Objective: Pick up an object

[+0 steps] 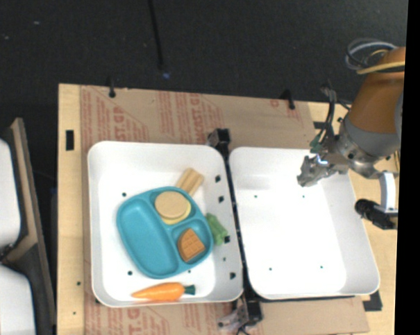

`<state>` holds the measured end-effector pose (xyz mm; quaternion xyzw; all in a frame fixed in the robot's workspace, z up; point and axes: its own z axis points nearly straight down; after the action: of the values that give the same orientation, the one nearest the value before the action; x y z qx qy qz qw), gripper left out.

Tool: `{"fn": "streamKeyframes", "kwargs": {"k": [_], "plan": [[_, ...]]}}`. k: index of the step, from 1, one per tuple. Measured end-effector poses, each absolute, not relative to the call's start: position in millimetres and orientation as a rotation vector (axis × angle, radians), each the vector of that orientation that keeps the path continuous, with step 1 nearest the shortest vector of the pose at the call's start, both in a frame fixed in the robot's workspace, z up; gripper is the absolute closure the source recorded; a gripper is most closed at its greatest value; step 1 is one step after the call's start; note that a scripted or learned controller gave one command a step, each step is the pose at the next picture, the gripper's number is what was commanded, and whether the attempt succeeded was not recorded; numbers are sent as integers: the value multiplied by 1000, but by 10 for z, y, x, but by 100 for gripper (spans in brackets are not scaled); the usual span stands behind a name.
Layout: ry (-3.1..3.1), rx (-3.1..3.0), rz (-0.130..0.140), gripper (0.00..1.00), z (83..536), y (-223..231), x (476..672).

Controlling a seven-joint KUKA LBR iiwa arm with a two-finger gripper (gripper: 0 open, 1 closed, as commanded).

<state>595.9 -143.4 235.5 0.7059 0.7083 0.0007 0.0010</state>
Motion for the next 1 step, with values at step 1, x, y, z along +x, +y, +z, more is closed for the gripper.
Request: {"fn": "streamKeyframes", "kwargs": {"k": [1], "plan": [[2225, 2218, 1, 100, 2293, -980, 6022]]}}
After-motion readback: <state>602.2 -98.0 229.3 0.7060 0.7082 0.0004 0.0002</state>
